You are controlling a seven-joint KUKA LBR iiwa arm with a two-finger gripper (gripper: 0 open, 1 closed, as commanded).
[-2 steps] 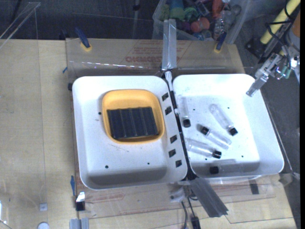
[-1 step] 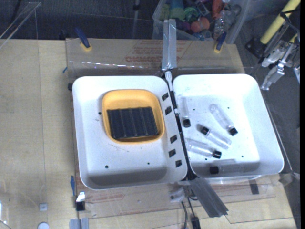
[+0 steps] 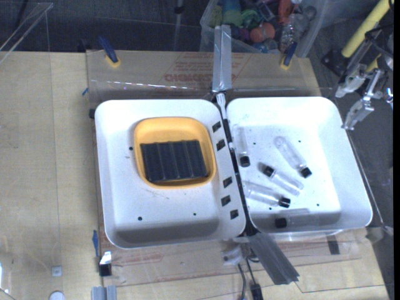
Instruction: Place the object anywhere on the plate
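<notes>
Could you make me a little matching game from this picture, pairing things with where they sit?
Things:
1. shallow yellow plate
2. clear plastic vials with black caps
3. robot's metal gripper
4. blue clamp

Places:
A. right white bin
B. beyond the right bin's far right corner
C. left white bin
D. back edge of the bench, left side

Pairs: 1-C, 2-A, 3-B, 4-D

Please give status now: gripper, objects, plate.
Gripper up beside right bin's far corner, holding nothing. Clear tubes lying in right bin. Yellow plate in left bin carries a dark ribbed block.
</notes>
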